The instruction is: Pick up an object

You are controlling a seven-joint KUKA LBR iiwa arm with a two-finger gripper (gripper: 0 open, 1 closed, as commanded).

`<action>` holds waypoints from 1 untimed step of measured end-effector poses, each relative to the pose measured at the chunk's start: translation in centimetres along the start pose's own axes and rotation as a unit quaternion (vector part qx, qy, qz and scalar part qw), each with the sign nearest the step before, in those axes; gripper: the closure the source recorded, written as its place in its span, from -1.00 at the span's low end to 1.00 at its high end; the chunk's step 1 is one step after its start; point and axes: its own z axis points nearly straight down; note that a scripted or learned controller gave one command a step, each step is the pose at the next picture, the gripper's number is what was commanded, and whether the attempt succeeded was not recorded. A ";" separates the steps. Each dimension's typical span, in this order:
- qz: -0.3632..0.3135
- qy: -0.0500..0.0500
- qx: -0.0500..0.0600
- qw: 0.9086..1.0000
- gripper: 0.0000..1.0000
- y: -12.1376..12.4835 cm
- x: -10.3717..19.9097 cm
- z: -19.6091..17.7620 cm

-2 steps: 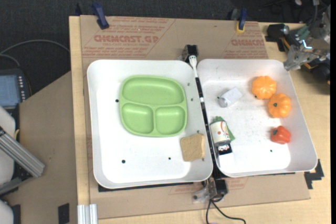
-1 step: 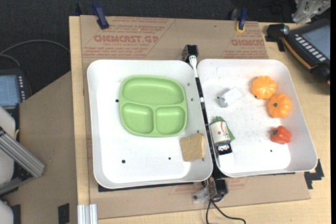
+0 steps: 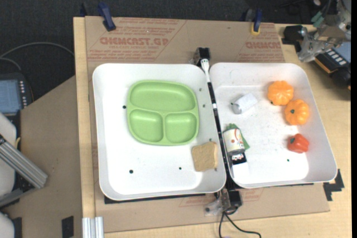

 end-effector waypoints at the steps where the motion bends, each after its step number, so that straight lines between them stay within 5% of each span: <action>1: -0.001 -0.002 -0.007 1.000 1.00 0.8 -1.4 -0.3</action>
